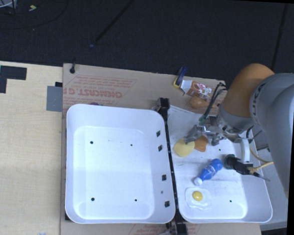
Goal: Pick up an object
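The right bin (254, 205) holds a yellow fruit-shaped piece (183, 149) by its left wall. Just right of it lies a small orange-brown block (201, 145). A blue bottle with a white cap (209, 171) rests at a slant in the middle, and a toy fried egg (197, 197) sits near the front. My gripper (201, 140) hangs low over the orange-brown block, open, with one finger on each side of it. Nothing is lifted.
The left bin (80, 135) stands beside the right one, with a black clip strip (165, 156) between them. Behind the right bin, on the cardboard, lie a snack packet (198, 90) and a small blue-and-yellow item (180, 77).
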Action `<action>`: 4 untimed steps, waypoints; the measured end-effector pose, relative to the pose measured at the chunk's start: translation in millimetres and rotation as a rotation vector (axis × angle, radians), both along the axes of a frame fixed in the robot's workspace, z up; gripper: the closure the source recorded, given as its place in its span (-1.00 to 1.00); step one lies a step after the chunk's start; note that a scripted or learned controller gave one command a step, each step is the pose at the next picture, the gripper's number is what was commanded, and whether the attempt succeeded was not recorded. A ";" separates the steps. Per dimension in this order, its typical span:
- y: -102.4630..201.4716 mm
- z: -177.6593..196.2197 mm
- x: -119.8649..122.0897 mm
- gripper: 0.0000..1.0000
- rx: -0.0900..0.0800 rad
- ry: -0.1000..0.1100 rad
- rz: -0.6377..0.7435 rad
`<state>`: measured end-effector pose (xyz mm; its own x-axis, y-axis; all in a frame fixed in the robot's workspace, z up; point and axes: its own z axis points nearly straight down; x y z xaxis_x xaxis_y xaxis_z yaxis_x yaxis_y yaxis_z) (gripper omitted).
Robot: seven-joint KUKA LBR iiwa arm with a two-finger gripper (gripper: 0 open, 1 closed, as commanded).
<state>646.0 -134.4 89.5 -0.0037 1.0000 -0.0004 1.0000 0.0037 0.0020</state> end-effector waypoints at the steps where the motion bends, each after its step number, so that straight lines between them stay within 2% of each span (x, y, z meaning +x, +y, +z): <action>1: 34.5 -2.4 -9.5 -1.00 0.002 0.006 -0.002; 2: 0.4 -1.9 -16.8 -1.00 0.000 0.005 -0.005; 3: 0.8 8.8 -16.7 1.00 0.004 0.008 -0.008; 4: 0.7 8.6 -16.8 -1.00 0.004 0.008 -0.008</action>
<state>629.2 -133.7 98.1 0.0047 1.0000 0.0039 1.0000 -0.0047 -0.0064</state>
